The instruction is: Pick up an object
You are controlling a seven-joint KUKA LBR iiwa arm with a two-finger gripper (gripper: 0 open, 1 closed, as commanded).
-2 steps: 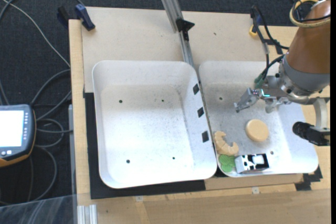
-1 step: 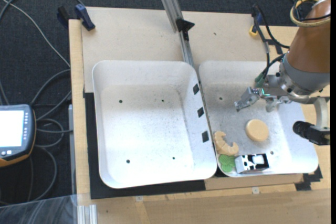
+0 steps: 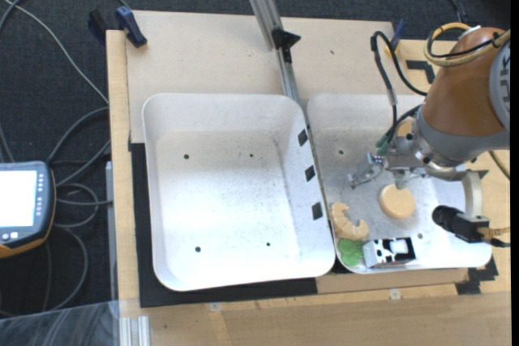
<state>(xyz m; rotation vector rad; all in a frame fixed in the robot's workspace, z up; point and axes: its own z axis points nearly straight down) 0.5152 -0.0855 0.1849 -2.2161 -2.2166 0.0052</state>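
Tan and round, the little flat disc in the right-hand white bin looks like the easiest grab from where I'm standing: probably light and stiff, maybe foam or wood, so pinching across its edges should hold. It sits just below the grey arm's two-finger gripper, and honestly I can't tell if those fingers are spread or closed, the wrist blocks too much. Near the front wall there's a curled beige croissant-shaped piece, a green flat thing and a black-and-white printed box, all crowded together, trickier to grip cleanly.
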